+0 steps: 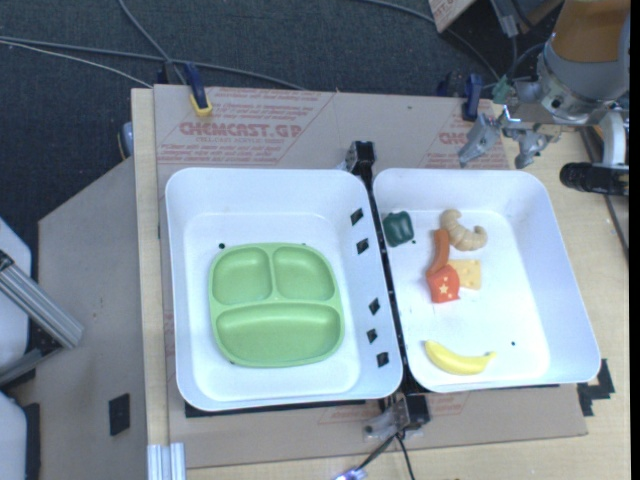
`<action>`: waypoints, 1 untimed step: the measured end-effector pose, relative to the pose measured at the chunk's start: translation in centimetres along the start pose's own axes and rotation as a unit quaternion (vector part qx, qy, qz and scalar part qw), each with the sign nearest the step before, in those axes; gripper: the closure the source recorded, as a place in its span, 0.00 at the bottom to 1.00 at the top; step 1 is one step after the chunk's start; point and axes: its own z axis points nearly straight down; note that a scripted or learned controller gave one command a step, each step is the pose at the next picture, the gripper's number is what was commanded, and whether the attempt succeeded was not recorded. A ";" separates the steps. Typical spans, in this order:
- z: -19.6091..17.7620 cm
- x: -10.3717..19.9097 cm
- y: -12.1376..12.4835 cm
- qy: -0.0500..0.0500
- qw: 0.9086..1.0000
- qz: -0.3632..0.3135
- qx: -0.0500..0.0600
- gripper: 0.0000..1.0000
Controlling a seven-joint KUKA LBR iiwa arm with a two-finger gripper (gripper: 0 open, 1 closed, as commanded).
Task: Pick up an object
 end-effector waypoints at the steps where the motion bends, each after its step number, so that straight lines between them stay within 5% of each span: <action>1: -0.7 0.0 0.2 -0.001 1.000 -0.001 -0.006 0.00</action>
